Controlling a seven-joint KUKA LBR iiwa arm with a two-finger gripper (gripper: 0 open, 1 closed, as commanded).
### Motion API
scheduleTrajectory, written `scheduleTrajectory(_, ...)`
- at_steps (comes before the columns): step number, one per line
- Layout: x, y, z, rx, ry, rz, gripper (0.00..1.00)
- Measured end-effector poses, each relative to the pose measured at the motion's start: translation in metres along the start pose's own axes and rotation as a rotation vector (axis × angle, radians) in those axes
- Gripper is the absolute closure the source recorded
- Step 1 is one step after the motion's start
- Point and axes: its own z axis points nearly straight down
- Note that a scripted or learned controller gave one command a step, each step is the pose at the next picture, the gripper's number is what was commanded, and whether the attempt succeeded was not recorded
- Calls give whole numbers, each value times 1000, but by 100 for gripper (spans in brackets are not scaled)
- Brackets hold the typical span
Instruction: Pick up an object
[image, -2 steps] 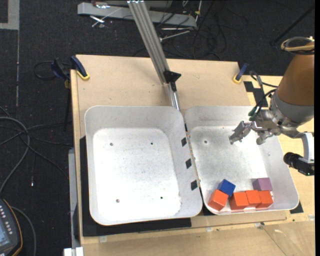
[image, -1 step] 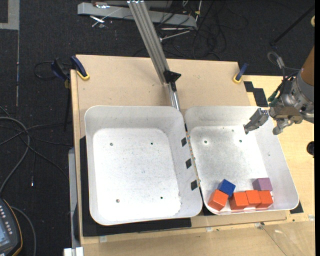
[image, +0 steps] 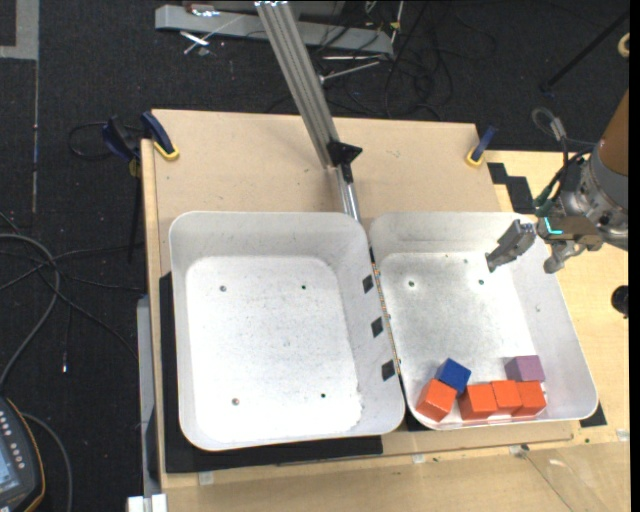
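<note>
My gripper (image: 533, 250) hangs open over the right bin's (image: 470, 305) far right part, with nothing between its two fingers (image: 508, 244). Along that bin's near edge lies a cluster of blocks: a blue block (image: 453, 374), an orange block (image: 435, 399) beside it, a row of orange blocks (image: 504, 398) and a small purple block (image: 525, 368). All of them lie well below and apart from the gripper.
The left bin (image: 268, 325) stands beside the right one on the wooden bench (image: 260, 165). A metal pole (image: 305, 90) slants down from the top to the gap between the bins. Clamps (image: 160, 138) grip the bench's far corners.
</note>
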Motion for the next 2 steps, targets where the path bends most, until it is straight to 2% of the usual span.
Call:
scheduleTrajectory(1,0,0,0,0,0,0,0)
scheduleTrajectory(2,64,1,47,6,4,-5,0)
